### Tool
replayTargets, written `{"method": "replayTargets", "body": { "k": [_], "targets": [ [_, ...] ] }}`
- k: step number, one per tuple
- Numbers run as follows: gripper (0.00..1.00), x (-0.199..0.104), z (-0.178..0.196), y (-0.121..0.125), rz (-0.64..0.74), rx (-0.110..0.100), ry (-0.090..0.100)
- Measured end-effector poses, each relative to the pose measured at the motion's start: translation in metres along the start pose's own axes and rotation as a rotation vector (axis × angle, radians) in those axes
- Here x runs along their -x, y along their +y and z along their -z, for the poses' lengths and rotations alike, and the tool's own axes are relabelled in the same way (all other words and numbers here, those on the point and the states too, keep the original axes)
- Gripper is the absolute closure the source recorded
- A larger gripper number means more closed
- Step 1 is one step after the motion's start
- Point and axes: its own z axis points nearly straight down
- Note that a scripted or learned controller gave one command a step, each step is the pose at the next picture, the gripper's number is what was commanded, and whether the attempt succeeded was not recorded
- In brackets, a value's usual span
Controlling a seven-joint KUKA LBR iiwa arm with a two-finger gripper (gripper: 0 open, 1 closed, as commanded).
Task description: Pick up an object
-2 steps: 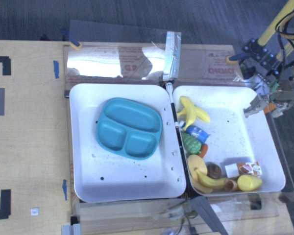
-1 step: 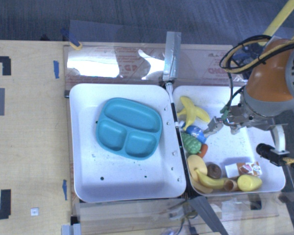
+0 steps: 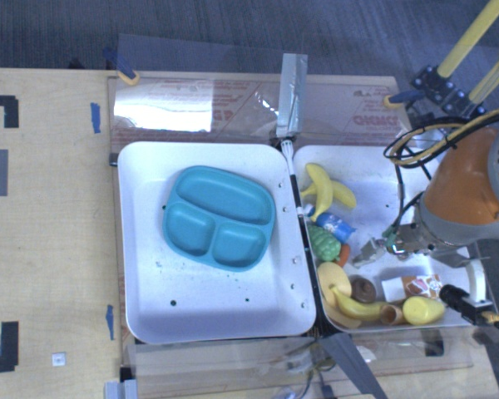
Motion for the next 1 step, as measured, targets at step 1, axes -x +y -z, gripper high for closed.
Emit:
{"method": "replayTargets", "body": {
  "k": [1],
  "targets": [
    [0.00,-0.0356,0.0001,0.0657,0.123,0.004,-0.001]
  ]
}}
